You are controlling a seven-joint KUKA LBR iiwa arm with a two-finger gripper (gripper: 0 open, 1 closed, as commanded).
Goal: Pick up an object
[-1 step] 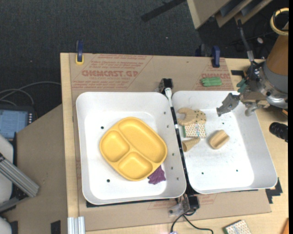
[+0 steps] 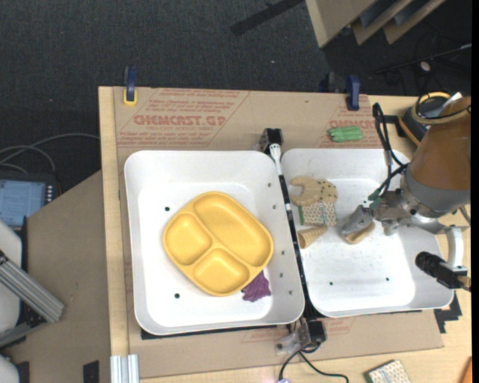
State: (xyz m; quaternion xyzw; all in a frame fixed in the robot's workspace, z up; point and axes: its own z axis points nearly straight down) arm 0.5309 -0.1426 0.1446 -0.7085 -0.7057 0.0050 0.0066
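Where glossy white plastic curves, pincer (image 2: pixel 355 227) meets a tan wedge (image 2: pixel 361 232).

We see a dark grey carpeted floor (image 2: pixel 150 37) around a bench topped with brown printed board (image 2: pixel 179 112), clamped at its far edge by a blue clamp (image 2: pixel 130 84); pale wooden furniture (image 2: pixel 359 19) stands beyond, top right

A green clip (image 2: pixel 346 135) lies on the cardboard-covered bench (image 2: pixel 187 120).
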